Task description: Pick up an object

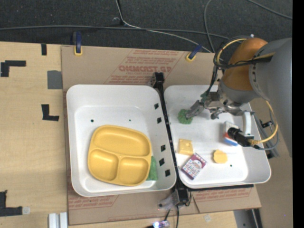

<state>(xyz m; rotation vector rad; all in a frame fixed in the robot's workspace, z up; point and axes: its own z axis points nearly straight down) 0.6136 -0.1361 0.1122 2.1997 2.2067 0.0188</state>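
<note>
In the right bin [237, 175], my gripper [202, 114] hangs low over the far left part, its fingers spread apart and open. A small green lump [185, 116] lies at the tip of the left finger [193, 111], touching or nearly touching it, not between the two fingers. Nearer the front lie a pale yellow square piece [185, 147], a small pink-and-white packet [193, 166] and an orange round piece [220, 156]. A small white, red and blue item [231, 136] sits just right of the gripper, under the arm.
The left bin [76, 99] holds a yellow divided tray [119, 155] with a green item [153, 169] wedged at its right edge. The divider [164, 122] between the bins runs just left of the green lump. Cables loop around the arm's wrist [242, 75].
</note>
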